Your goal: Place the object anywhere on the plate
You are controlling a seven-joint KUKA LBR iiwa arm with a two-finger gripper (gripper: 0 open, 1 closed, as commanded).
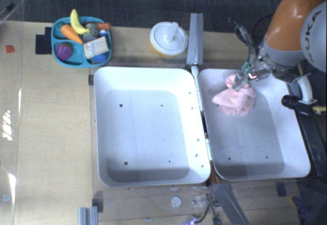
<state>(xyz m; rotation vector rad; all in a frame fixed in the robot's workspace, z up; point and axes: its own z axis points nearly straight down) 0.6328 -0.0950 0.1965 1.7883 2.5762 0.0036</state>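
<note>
wood bench (pixel 46 132), two white bins side by side. my gripper (pixel 244 79) sits over the far edge of the right bin (pixel 286 162), touching the top of the pink cloth (pixel 235 100), which lies just below it. can't tell how my grip stands. left bin (pixel 143 127) well to my left; blue plate (pixel 76 58) of toy food further left.

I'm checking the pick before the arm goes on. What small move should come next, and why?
Probably a short straight lift. The gripper sits at the upper edge of the pink cloth, which lies bunched in the right bin. A lift would show whether the cloth comes up; the grasp itself is too small to judge.
</note>
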